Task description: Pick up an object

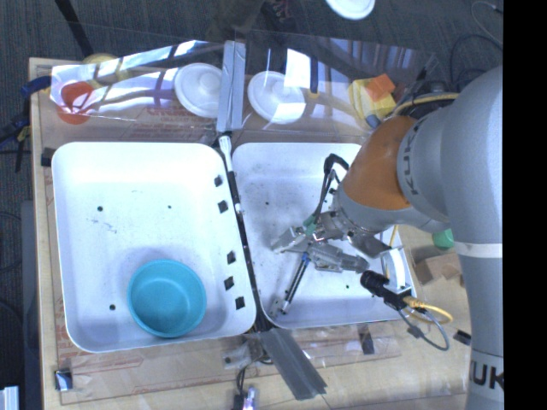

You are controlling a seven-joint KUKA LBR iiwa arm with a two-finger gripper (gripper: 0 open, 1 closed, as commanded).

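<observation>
Bowl (167, 297): teal, upright, sat in the near part of the left bin (85, 186), well apart from the arm.
Gripper (295, 239): hung low over the right bin (265, 169); grip state could not be told.
Arm (427, 178): entered from the right, orange band above the wrist.
Far ledge: two white lids (201, 88).

1. A teal bowl (167, 296) sits upright in the left bin (85, 229), near its front edge, mouth open to the camera, interior plain and unmarked.
2. The bowl rests apart from the bin's walls, toward the divider side of the front half.
3. The bowl appears round, smooth, a uniform blue-green throughout.
</observation>
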